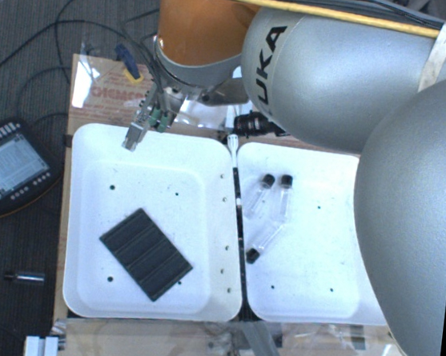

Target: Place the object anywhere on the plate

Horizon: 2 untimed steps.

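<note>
Hand (133, 138) over left bin (80, 293) far rim, pointing down | grip state: cannot tell | plate (146, 253) apart

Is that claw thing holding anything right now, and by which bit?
Nothing shows in the gripper. It hangs over the left bin's far edge, while the vials lie in the right bin.

KUKA arm (355, 85) is seen entering from the right; the upper frame is crossed by its large grey links. Orange band (203, 13) sits above the wrist, at top centre. Below it the wrist narrows and is angled down toward the left. Gripper (133, 140) is carried at the far end, tip pointed down-left, low over the upper left. Nothing is seen held at the tip.
</note>
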### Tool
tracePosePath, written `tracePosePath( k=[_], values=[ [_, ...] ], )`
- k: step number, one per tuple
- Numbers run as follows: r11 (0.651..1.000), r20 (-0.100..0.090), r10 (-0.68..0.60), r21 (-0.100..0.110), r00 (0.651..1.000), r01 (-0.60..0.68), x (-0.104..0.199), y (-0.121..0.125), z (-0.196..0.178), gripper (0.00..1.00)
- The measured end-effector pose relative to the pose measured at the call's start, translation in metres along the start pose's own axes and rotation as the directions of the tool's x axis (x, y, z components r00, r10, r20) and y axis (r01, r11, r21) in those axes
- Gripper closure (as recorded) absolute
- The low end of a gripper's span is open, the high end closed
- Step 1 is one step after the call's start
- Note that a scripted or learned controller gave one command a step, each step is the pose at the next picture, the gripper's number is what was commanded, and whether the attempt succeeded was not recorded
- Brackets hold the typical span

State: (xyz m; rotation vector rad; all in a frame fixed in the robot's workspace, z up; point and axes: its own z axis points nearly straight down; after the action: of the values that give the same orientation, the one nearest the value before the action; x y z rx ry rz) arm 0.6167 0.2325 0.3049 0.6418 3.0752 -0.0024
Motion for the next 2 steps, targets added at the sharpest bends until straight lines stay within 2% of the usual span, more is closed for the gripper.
tracePosePath(
  k=[1, 2],
  values=[
    [0.967, -0.002, -0.254, 0.000, 0.967, 0.254, 0.047, -0.020, -0.022, 1.00],
    [0.715, 0.002, -0.699, -0.004, 0.715, 0.699, 0.006, -0.002, -0.056, 1.00]
  ],
)
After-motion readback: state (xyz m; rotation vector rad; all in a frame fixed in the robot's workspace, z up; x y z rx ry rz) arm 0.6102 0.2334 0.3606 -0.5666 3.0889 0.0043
